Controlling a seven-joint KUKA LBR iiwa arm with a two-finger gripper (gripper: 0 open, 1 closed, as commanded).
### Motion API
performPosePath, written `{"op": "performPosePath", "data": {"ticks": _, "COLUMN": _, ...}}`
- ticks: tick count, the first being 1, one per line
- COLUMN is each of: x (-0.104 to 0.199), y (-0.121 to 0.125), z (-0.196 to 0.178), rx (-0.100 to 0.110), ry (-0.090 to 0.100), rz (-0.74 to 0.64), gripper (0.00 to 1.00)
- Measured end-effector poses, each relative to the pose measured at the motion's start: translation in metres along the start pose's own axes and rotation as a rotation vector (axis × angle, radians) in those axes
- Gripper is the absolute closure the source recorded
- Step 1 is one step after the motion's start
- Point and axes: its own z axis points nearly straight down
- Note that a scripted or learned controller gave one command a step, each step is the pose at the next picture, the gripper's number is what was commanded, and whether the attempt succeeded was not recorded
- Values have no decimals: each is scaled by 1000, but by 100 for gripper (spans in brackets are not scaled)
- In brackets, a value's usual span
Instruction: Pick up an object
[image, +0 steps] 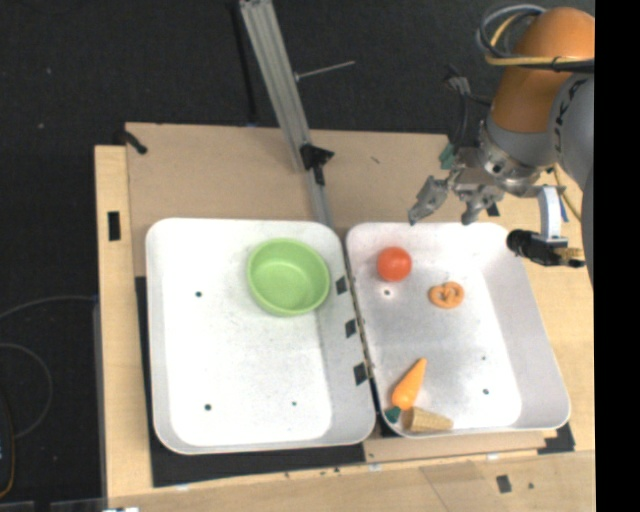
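The gripper hangs over the far rim of the right bin with its two fingers spread and nothing between them; the closest thing to pick is a red-orange ball, lying in the bin's far left part, just nearer and to the left of the gripper. To the ball's right sits a small orange ring-shaped piece, and by the near edge lie a toy carrot and a tan cone, touching or nearly so. A green bowl rests in the far right part of the left bin, well apart from the gripper, with the bins' adjoining rims between
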Motion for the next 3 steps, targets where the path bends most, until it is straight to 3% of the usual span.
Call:
{"op": "performPosePath", "data": {"ticks": 1, "x": -1, "y": 0, "z": 0, "rx": 0, "ry": -1, "rz": 0, "gripper": 0}}
{"op": "performPosePath", "data": {"ticks": 3, "x": -14, "y": -14, "z": 119, "rx": 6, "ry": -1, "rz": 5, "gripper": 0}}
